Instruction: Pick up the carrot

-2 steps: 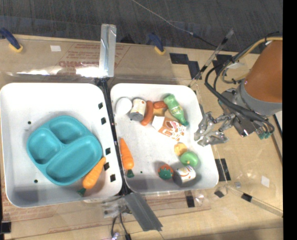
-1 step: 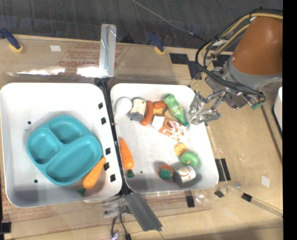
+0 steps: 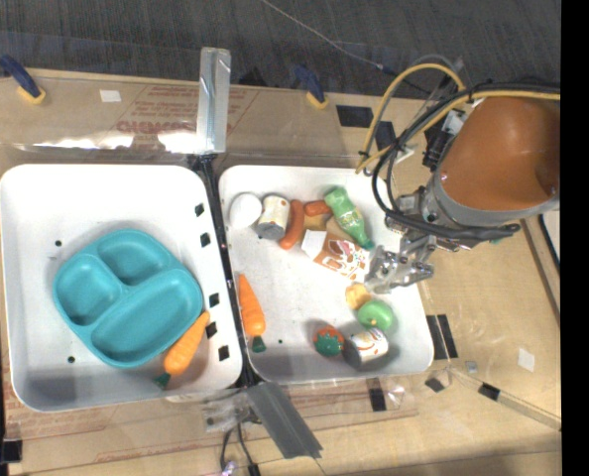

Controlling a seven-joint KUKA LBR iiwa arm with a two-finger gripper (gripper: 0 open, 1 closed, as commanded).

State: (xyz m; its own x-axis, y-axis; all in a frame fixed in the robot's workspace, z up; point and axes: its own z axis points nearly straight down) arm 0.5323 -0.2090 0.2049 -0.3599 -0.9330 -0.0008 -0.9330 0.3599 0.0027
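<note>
Carrot (image 3: 186, 345) lying in left bin (image 3: 27, 266), near-right corner, tilted, tip resting against near edge of teal divided plate (image 3: 126, 296), green top pointing near. Second carrot (image 3: 250, 307) in right bin (image 3: 304, 365), along left wall, just past the divider, green end near. Near-right of right bin: red-and-green toy (image 3: 327, 341) touching a small can (image 3: 366, 346); green apple-like piece (image 3: 376, 314) just beyond, yellowish piece (image 3: 357, 294) against it. Gripper (image 3: 399, 269) over right edge of right bin, above that yellowish piece, well apart from both carrots; nothing visible between fingers; open or closed: cannot tell. Mid-bin: printed packet (image 3: 340, 254), white card (image 3: 314, 242). Far row, left to right: white egg-like ball (image 3: 245, 209), grey-white can (image 3: 273, 217), orange sausage shape (image 3: 296, 224), green bottle (image 3: 347, 216). Orange band of arm (image 3: 503, 157) at far right, yellow and black cables looping above it.
</note>
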